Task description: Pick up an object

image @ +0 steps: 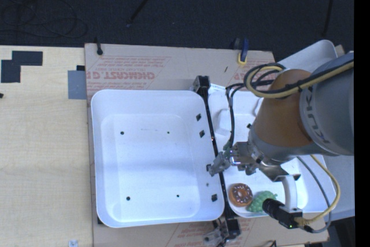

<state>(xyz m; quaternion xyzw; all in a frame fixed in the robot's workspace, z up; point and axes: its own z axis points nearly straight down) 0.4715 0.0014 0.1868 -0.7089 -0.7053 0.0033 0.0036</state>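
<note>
Where arm (300,118) reaches over right bin (324,182), gripper (222,163) sits low near divider between bins; cannot tell from this angle whether claw is apart or together. Nothing visibly held. Round orange-brown object (240,194) lies just below, in right bin's near part, touching green object (263,202). Left bin (104,124) alongside.

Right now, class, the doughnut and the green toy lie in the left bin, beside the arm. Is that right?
Not quite. The camera view shows the doughnut and the green toy in the right bin, beside the arm.
</note>
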